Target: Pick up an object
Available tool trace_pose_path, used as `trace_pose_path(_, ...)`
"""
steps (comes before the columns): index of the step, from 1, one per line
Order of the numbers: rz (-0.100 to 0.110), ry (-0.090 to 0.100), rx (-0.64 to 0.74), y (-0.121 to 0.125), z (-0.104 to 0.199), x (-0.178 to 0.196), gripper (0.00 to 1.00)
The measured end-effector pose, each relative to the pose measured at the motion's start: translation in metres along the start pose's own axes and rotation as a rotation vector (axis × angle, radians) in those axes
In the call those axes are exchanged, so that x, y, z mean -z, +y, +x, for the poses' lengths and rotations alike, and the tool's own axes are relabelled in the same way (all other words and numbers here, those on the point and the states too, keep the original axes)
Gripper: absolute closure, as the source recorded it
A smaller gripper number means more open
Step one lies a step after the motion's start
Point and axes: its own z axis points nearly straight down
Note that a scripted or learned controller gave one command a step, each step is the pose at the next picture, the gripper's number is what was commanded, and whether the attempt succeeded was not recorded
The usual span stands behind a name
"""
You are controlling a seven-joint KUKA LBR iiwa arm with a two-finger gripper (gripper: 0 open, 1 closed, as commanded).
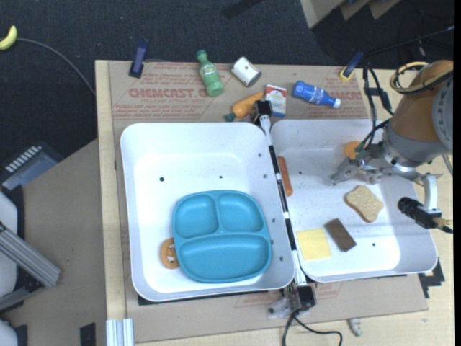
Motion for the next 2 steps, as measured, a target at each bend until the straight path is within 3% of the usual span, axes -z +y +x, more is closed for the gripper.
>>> trace_pose_path(1,0.020,-0.003,-0.006,0.060,-0.003,0.001,0.00)
trace_pose_path(2,-0.004,-0.002,0.001,0.072,0.001,0.008,0.00)
